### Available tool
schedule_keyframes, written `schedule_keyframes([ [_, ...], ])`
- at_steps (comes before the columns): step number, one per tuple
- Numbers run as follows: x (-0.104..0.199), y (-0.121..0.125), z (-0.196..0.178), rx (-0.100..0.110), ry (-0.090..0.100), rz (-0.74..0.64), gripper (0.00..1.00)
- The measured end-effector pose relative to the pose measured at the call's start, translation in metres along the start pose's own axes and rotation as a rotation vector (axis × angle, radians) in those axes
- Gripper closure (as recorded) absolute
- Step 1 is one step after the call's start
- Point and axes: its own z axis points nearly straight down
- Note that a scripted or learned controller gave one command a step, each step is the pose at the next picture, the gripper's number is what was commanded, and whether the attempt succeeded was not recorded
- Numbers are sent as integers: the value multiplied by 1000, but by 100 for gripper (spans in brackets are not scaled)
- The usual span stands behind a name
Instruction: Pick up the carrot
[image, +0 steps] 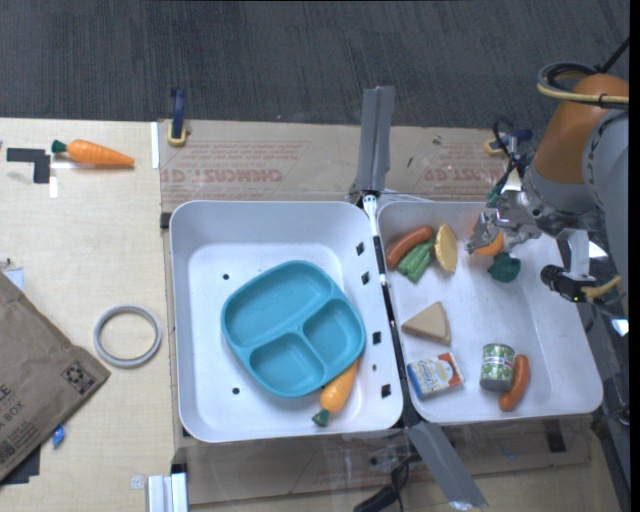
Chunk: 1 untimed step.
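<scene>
gripper (492, 240) clamped on carrot (497, 254), just above right bin (560, 330) | risk: grip sits at one end, carrot may swing out and drop

Carrot (336, 392) lies in the left bin (190, 300), pressed between the blue tray (290, 330) and the bin's front wall; access from above is open. The bin's left portion offers free floor.
</scene>
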Motion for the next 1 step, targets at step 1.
schedule_keyframes([
  [1, 60, -9, -118, 3, 2, 301, 100],
])
